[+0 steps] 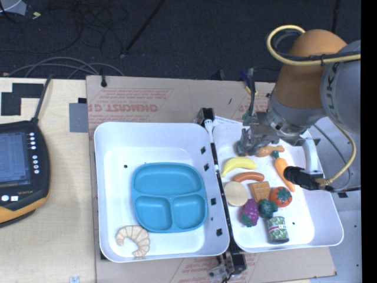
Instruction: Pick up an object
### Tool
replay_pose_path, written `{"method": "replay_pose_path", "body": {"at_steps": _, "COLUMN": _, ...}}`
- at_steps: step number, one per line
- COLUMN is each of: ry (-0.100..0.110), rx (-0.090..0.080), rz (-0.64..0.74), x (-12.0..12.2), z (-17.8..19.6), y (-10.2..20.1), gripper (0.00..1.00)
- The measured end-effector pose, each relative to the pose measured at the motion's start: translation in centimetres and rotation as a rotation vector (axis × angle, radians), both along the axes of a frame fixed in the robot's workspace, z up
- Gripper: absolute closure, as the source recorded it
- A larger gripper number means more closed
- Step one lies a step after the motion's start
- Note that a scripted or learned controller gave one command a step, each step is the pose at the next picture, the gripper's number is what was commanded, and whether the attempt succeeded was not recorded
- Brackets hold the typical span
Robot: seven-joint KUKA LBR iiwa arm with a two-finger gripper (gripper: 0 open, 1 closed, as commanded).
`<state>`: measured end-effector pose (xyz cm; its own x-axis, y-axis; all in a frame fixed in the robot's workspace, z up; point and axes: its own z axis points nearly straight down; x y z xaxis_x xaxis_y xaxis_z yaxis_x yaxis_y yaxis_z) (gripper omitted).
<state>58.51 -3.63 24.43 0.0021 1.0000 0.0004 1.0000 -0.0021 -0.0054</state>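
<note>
Hovering fingers [252, 145] – grip unclear | above banana [238, 164] | cardboard [147, 102] print – unreadable

Fingers of gripper [250, 144] lost against dark metal — open or shut, cannot tell. Small orange piece [270, 151] partly hidden behind gripper. Label on can [277, 229] too small to read. Pendant [19, 168] cut off at left edge.

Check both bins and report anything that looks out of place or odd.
Nothing looks spilled or damaged. One mild oddity: the croissant lies alone on the left bin floor beside the blue divided plate, while the other toy foods, such as the banana, cluster in the right bin.
</note>
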Motion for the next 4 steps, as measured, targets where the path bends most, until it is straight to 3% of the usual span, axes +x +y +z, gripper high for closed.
{"method": "replay_pose_path", "body": {"at_steps": 1, "ry": -0.002, "rx": -0.002, "rz": 0.001, "x": 4.7, "z": -5.4, "y": -2.3, "gripper": 1.00}}
{"method": "replay_pose_path", "body": {"at_steps": 2, "ry": -0.009, "rx": 0.001, "rz": 0.007, "x": 2.2, "z": 2.0, "y": 2.2, "gripper": 1.00}}
{"method": "replay_pose_path", "body": {"at_steps": 4, "ry": 0.002, "rx": 0.000, "rz": 0.007, "x": 2.2, "z": 3.4, "y": 1.9, "gripper": 1.00}}
